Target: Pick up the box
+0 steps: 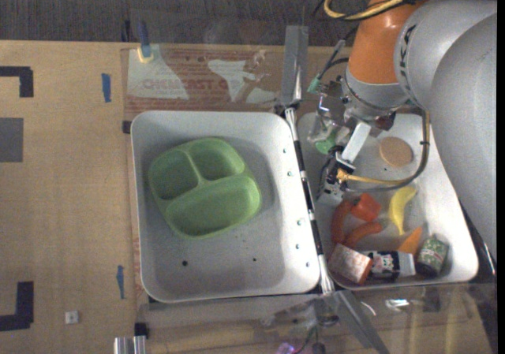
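Three box-like things lie along the near edge of the right bin [454,187]: a pink-red box [349,263] at the near left corner, a black and white carton [392,264] beside it, and a small green box [432,255] further right. My gripper [327,138] hangs over the far left part of the right bin, close to the wall between the two bins and well away from the boxes. Something pale green and white shows at the gripper's tip, but I cannot tell what it is.
A green divided plate [205,185] lies in the left bin [158,266]. The right bin also holds a round tan disc [395,152], a yellow banana [402,207] and several orange and red pieces [359,218] just behind the boxes.
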Available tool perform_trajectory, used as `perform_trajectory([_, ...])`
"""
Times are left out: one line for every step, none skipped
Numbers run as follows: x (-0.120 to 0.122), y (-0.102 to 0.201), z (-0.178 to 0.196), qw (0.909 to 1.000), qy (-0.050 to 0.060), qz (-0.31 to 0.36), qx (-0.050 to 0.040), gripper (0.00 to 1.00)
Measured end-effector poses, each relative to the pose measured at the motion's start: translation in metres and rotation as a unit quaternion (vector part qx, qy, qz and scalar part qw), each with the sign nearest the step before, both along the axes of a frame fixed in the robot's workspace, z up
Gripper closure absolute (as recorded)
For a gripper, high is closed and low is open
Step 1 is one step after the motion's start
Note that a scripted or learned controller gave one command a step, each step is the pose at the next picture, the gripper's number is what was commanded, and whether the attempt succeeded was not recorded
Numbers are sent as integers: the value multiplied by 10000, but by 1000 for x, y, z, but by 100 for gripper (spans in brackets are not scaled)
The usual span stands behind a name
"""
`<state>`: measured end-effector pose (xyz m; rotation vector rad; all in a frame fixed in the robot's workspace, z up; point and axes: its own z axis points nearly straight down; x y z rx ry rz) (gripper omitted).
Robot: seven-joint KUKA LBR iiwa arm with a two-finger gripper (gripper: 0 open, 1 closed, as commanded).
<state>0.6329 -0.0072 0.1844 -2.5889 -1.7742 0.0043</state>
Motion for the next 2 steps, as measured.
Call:
perform_trajectory([5, 30, -19, 9997, -105, -204, -74, 100])
perform_trajectory([34, 58, 176, 9912, -16, -1324, -13, 100])
